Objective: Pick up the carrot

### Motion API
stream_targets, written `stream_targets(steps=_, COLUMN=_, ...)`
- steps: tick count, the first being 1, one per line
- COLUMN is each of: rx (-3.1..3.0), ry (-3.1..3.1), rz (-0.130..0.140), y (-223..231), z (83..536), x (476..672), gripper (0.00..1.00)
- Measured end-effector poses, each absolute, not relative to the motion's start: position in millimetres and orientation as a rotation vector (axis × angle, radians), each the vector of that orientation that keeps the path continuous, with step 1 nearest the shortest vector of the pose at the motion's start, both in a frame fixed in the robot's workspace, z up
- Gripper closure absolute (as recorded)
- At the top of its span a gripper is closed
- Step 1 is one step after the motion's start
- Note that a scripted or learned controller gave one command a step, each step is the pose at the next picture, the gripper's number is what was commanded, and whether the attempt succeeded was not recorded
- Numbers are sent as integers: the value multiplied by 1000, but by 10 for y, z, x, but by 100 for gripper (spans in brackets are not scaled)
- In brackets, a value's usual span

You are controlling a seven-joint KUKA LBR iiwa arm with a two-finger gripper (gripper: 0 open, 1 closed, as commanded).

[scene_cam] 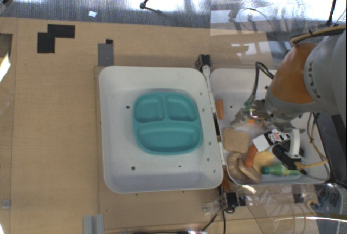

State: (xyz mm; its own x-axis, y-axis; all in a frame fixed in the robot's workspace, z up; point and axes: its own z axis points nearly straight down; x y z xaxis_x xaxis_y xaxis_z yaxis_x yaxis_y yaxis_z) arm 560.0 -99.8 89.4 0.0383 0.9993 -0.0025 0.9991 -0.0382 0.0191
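The gripper hangs over the right bin, near the bin's middle, at the end of the grey arm that comes in from the right. Its tip is a small cluster of metal parts seen from above. At this slant it cannot be told whether it is open or closed, or whether it holds anything.

The carrot lies in the right bin, a short orange stick running along the bin's left wall, just beside the rim shared with the left bin. It sits left of the gripper and apart from it.

Nearer the camera in the same bin is a huddle of items:
- A tan bread slice lies below the gripper.
- Round tan pieces sit at the near wall.
- An orange piece is wedged against a yellow lump.
- A green item lies on its side.

The left bin holds a teal plate with three compartments, lying flat at its middle.
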Motion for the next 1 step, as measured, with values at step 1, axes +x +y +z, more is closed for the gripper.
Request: stream_targets(steps=1, rx=2249, ry=2172, rz=24, y=-979, z=1010, x=5619, gripper=100)
